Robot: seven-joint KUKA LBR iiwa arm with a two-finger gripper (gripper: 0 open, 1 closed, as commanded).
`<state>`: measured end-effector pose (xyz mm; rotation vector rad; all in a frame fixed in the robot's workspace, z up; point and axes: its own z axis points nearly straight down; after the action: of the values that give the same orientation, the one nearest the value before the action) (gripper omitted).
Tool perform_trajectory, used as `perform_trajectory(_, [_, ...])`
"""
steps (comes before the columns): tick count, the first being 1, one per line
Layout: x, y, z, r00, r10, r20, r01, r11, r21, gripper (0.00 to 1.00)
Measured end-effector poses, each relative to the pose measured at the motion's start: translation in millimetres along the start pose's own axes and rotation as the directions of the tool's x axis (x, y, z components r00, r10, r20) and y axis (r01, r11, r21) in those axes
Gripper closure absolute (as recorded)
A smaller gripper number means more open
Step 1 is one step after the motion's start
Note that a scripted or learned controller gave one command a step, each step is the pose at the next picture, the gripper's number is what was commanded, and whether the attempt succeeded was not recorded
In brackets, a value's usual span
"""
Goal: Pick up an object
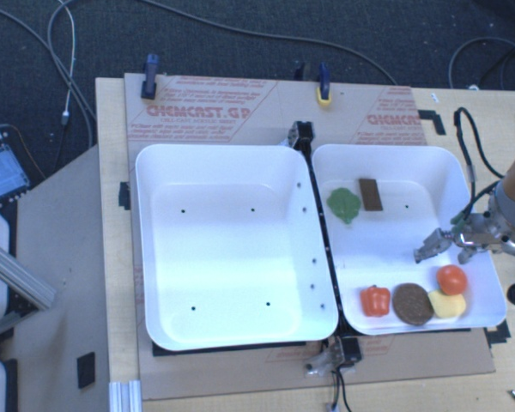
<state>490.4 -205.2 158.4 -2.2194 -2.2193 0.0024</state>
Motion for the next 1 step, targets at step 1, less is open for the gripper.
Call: perform_trajectory(1, [2.7, 2.8, 61.6, 1.000, 0.000, -0.001, 0.000, 1.000, 0.002, 0.00])
